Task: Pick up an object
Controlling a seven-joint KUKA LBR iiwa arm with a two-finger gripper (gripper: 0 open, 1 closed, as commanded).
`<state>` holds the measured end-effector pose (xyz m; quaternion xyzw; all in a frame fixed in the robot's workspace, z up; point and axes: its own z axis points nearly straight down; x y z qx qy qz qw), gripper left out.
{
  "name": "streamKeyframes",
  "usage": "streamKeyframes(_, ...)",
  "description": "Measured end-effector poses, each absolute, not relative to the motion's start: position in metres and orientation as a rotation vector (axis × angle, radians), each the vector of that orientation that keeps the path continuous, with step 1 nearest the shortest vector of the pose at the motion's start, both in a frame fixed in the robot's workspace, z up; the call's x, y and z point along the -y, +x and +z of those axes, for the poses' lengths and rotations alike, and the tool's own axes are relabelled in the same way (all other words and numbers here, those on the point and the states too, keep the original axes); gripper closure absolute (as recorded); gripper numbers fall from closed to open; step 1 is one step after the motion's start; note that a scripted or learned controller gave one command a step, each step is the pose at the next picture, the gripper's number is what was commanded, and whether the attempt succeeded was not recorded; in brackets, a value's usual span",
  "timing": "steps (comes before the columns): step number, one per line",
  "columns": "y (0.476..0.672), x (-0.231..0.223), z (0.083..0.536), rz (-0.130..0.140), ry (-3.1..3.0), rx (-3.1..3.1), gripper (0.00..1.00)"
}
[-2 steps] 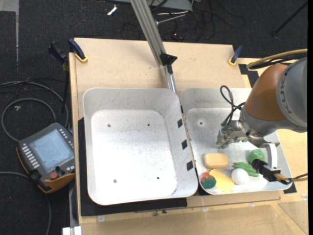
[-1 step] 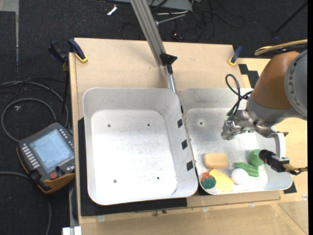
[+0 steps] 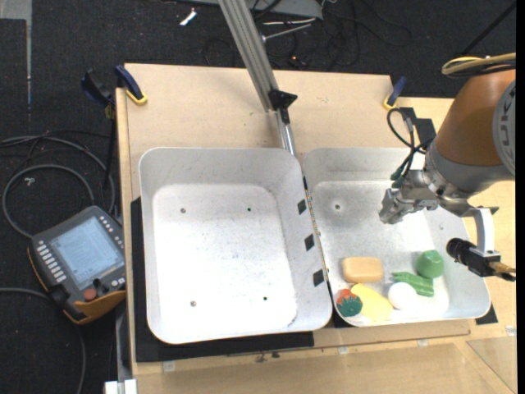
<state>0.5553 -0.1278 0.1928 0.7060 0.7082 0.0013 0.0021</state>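
Note:
The right bin (image 3: 361, 187) holds a cluster of small objects along its near edge. A tan block (image 3: 362, 269) lies left of centre. A yellow piece (image 3: 372, 304) sits below it, beside a red and green toy (image 3: 349, 302). A white egg-like object (image 3: 402, 295) and a green object (image 3: 425, 271) lie to the right. My gripper (image 3: 395, 207) hangs over the bin's middle, above and apart from the objects, with nothing seen in it.
The left bin (image 3: 217, 245) stands beside the right one, with a metal pole (image 3: 250, 43) slanting in from the top. A teach pendant (image 3: 78, 261) lies on the floor at the left. Clamps (image 3: 131, 84) grip the bench's far corners.

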Motion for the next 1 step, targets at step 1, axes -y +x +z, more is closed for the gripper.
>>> streamKeyframes(1, 0.5643, 0.1321, 0.2402, 0.004, 2.214, -2.221, 1.00)
